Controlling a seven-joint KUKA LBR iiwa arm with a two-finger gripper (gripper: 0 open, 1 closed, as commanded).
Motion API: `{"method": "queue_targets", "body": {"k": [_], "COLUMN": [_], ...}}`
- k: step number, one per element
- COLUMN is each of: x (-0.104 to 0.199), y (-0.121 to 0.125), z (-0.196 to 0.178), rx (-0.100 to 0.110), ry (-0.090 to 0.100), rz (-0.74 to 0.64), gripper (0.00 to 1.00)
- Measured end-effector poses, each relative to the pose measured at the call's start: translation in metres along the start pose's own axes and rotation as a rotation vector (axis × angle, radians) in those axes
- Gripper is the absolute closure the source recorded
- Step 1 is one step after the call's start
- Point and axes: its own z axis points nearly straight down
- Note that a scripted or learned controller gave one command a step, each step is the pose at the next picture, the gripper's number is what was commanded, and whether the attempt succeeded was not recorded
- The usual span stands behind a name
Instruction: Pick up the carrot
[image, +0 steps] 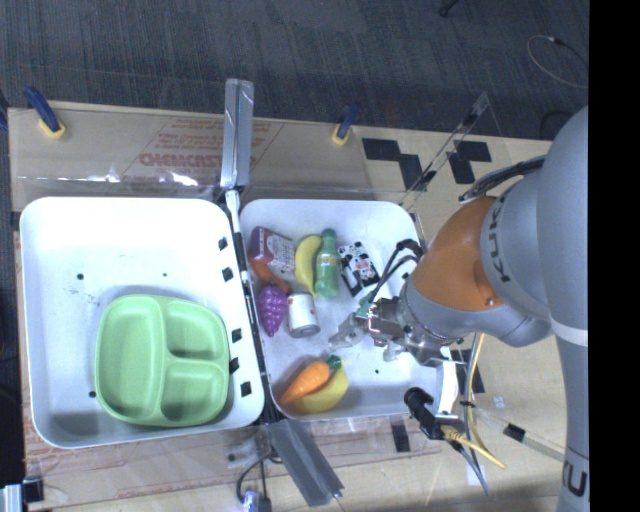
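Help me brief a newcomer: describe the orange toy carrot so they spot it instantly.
Look in the right-hand shallow white bin, at its near left corner. The orange toy carrot lies there tilted, leaning on a yellow banana. It alone is orange and tapered, with a small green top.

You have two white bins: the left bin (40, 300) and the right bin (385, 215). In the left one you can count a single green divided plate (160, 362). In the right one you can count one carrot (306, 380), two bananas (308, 258) (328, 394), one bunch of purple grapes (272, 308), one green bottle (327, 266), one small white can (302, 314), one maroon carton (266, 247) and one black-and-white item (356, 264).
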Motion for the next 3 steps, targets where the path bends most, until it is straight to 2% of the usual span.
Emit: {"method": "queue_targets", "body": {"k": [1,2,3], "x": [0.051,0.051,0.094], "y": [-0.012,-0.011,-0.023], "z": [0.033,0.024,-0.080], "rx": [-0.003,-0.002,-0.004], "ry": [0.001,0.001,0.001], "rz": [0.159,0.156,0.127], "gripper": [0.00,1.00,1.00]}}
